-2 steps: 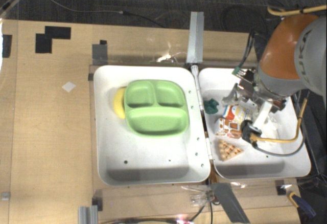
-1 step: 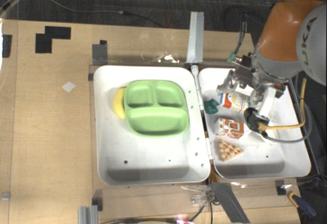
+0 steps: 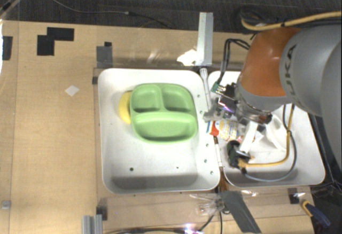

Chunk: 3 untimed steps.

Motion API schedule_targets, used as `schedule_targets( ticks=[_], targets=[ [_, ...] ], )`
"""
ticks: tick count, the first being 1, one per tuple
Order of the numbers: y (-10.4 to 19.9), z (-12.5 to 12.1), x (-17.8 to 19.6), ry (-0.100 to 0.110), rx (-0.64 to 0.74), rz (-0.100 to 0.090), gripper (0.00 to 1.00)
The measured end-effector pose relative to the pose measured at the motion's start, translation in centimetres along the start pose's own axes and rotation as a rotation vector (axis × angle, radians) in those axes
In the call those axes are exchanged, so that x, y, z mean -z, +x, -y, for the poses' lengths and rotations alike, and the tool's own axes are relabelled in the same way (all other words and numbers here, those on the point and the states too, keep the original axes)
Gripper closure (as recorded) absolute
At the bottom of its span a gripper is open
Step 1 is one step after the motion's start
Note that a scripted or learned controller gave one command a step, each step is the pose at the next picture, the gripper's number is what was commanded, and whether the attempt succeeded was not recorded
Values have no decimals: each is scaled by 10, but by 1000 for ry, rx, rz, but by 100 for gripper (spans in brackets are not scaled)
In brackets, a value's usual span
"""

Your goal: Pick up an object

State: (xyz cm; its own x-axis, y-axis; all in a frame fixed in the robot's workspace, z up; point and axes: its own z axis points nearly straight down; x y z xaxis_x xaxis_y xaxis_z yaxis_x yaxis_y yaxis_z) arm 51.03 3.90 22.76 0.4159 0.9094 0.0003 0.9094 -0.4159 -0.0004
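A green divided plate (image 3: 162,112) lies in the left bin (image 3: 155,174), with a yellow object (image 3: 124,108) poking out from under its left edge. The arm reaches down into the right bin (image 3: 304,174), and its gripper (image 3: 235,123) sits low at that bin's left side. Under the gripper lie small items: an orange and white packet (image 3: 223,130) and a white crumpled piece (image 3: 267,142). The wrist and cables hide the fingertips, so nothing can be seen held.
A metal divider post (image 3: 205,40) stands behind the gap between the bins. Cables (image 3: 267,163) loop from the wrist into the right bin. The wooden bench (image 3: 48,137) extends left with black markers on it.
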Motion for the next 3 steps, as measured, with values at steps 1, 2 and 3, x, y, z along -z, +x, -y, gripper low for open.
schedule_targets(
  ticks=[1, 2, 3],
  targets=[
    [32, 17, 94, -4, 350, -2, 100],
    [66, 12, 101, -4, 552, -1, 100],
    [90, 67, 22, -2, 674, -1, 100]
  ],
)
